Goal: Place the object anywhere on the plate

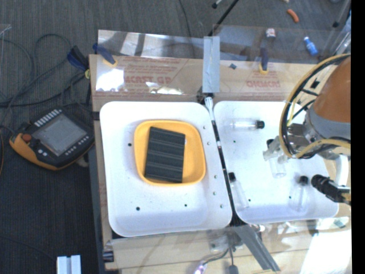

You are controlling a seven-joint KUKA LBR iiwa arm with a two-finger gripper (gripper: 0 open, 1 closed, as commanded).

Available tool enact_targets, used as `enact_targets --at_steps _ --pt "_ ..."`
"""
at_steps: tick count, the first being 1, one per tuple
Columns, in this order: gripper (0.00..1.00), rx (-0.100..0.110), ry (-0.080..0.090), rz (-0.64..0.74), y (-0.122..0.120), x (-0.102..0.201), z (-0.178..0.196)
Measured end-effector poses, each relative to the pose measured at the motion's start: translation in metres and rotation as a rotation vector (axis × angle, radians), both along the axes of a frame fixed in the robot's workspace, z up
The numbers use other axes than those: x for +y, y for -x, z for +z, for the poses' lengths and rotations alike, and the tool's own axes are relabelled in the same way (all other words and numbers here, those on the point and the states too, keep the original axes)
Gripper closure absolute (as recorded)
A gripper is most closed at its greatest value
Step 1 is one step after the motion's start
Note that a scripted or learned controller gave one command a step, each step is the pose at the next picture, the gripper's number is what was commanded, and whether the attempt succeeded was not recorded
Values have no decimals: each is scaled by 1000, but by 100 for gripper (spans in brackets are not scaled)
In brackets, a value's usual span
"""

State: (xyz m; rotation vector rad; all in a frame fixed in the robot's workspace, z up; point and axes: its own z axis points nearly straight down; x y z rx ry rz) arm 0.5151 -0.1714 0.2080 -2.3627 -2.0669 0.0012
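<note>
Nearest the camera, the front rims of the 2 white bins meet over the surface. In the left bin (117,204) sits a yellow plate (197,153), and a dark ribbed block (165,154) lies flat on its middle, long side running front to back. In the right bin (259,201) a clear tube with a black cap (246,124) lies near the far wall. The grey arm (333,110) hangs over that bin's right side; whether its tool (279,153) is open or closed cannot be told. Beyond the bins stands a cardboard wall (165,76).

Left bin (120,210): plate (197,158) inside, block (165,154) lying on it.
Right bin (256,207): arm (333,104) above its right side.
</note>
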Motion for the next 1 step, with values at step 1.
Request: enact_targets --at_steps 1 --pt "0 0 0 0 0 0 0"
